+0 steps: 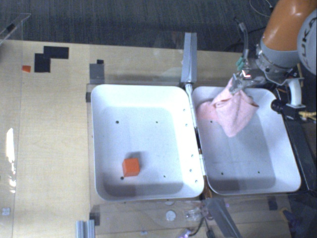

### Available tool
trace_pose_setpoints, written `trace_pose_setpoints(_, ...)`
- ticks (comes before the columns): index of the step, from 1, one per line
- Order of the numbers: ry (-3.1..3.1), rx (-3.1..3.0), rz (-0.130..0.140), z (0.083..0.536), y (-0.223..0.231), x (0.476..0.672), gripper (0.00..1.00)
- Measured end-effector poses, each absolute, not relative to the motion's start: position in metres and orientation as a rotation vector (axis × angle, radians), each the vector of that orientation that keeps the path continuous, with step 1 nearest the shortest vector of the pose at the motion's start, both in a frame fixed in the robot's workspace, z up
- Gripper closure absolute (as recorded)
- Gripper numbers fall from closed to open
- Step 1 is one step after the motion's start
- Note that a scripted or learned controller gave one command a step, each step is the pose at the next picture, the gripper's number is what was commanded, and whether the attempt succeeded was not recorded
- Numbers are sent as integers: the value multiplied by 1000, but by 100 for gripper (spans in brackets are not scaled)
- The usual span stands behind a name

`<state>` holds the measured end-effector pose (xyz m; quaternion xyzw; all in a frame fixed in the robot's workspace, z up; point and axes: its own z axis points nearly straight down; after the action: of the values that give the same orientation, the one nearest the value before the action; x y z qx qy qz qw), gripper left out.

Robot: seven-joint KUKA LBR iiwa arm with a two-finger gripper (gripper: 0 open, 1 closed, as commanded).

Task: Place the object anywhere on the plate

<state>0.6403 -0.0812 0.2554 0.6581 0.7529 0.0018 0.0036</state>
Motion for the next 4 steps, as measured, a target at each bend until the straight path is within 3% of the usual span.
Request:
trace_pose_setpoints(1, 2369, 2057, 3, 225, -79, 642, 100)
trace_pose_setpoints(4, 3112, 353, 6, 240, 75, 591, 100)
